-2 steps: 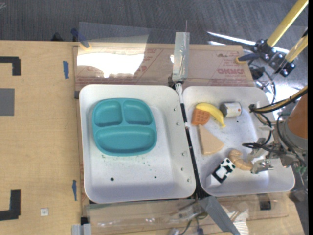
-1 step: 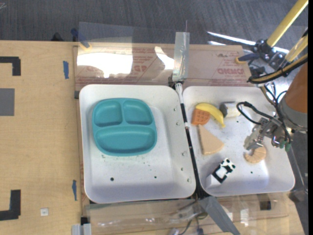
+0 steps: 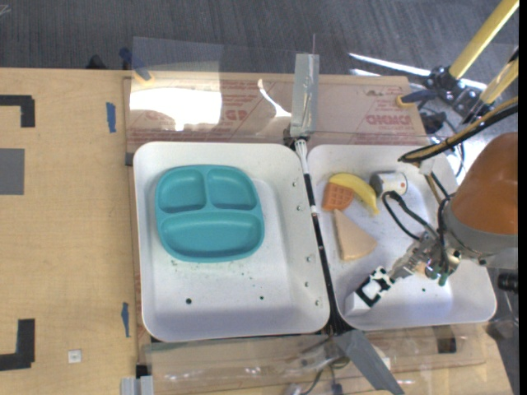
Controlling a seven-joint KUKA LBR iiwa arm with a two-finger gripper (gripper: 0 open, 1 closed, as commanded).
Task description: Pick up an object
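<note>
**A:** Tan and flat, the wedge (image 3: pixel 356 239) lies near the middle of the right bin (image 3: pixel 473 307), with the orange waffle piece (image 3: pixel 336 196) touching its narrow top end at about twelve o'clock and the yellow banana (image 3: pixel 356 189) curving just past that toward one o'clock. Which one are you after?

**B:** Whichever is nearest. Where's the tool?

**A:** Your gripper (image 3: pixel 375 287) sits low in the same bin, at roughly five o'clock from the wedge, close to the bin's front wall. From this slanted view I cannot tell how its tips are set, and nothing shows between them.

**B:** So what makes the grasp work?

**A:** I'd judge the wedge the natural pick. It looks thin and lies flat, so you'd want to come down across its narrower width, not its long edge, and low enough to catch the sides. Keep clear of the waffle piece at its top, or you may nudge both.

**B:** And the left bin?

**A:** The teal divided plate (image 3: pixel 210 212) rests there, well apart, at nine o'clock. Leave it be.
</note>
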